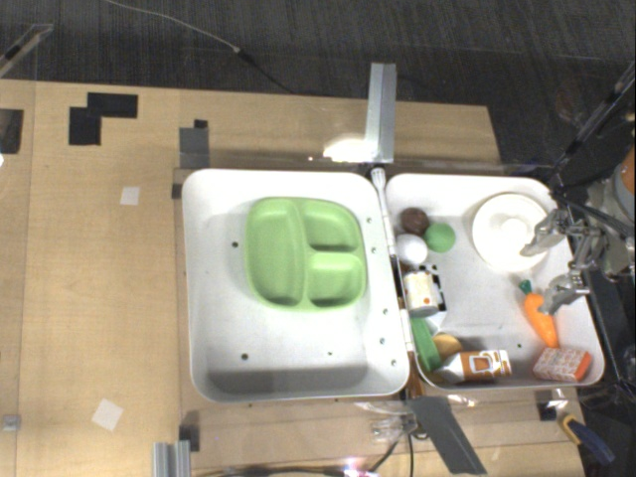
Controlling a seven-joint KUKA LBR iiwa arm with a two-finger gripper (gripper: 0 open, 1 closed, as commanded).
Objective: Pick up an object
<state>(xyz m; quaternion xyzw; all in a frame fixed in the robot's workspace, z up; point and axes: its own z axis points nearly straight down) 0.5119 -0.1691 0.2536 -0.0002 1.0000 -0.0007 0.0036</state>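
My gripper point(553, 264) hangs over the right side of the right bin point(467, 301), open, with bare bin floor showing between its fingers. One fingertip point(540, 239) lies by the edge of a white bowl point(505, 229). The other fingertip point(562, 293) is just above an orange carrot point(543, 322) with a green top. Along the bin's left side sit a brown ball point(413, 221), a green ball point(440, 237), a white ball point(411, 251) and a small white and orange box point(420, 290).
The left bin point(214, 296) holds a green divided plate point(303, 252). Along the right bin's front edge lie a green item point(424, 343), an orange-labelled bottle point(477, 365) and a red packet point(563, 364). A metal post point(382, 117) stands behind the bins.
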